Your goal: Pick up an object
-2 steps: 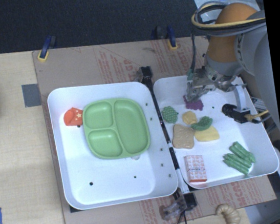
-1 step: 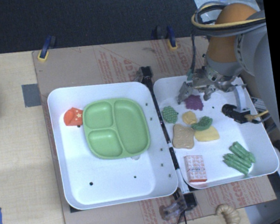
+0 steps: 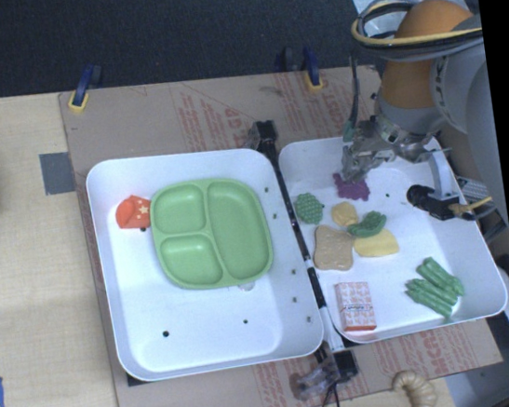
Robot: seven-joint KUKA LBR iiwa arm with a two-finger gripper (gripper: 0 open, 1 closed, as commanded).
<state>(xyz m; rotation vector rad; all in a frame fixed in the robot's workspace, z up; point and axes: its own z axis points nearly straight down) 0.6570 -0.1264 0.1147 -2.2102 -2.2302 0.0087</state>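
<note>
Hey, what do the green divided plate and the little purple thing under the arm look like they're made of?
The green divided plate looks like molded plastic with a smooth, slightly matte finish: uniform color, rounded compartment walls, soft sheen. The purple thing seems to be rubbery or plastic toy food, perhaps grapes, judging by its lumpy outline and flat color; it is too small to be sure. The end effector sits right above it.

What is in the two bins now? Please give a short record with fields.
left bin: green divided plate; red object beside the plate
right bin: purple item, green beans, small carton, tan piece, yellow piece
gripper: above the purple item, nothing seen held
outside bins: curled brown object on the bench
</note>
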